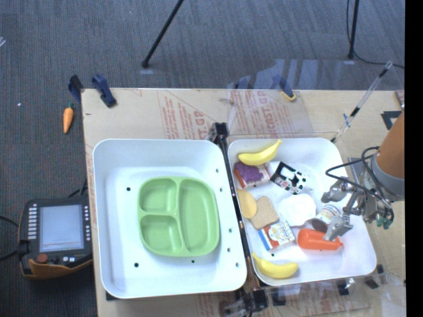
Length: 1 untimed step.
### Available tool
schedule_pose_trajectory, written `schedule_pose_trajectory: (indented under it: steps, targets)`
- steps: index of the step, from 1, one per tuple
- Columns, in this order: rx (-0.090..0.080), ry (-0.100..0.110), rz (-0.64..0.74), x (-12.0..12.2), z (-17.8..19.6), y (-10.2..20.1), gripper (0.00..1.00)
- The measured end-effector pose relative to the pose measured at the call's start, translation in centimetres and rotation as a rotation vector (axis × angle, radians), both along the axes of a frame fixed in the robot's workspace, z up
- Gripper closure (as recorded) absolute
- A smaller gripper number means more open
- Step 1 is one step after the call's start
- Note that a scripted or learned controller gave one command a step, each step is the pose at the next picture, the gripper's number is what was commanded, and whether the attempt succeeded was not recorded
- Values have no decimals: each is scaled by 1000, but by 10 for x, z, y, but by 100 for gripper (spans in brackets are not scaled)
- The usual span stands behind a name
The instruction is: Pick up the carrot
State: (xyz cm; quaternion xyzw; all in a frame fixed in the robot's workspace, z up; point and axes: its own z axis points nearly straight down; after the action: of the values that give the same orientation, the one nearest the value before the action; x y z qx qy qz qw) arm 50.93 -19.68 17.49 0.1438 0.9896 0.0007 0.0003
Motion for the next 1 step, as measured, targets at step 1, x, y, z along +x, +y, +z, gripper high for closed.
schedule_pose_trajectory:
  steps: [1]
  targets:
    - [2,4,-106,-33,-60,-3,0]
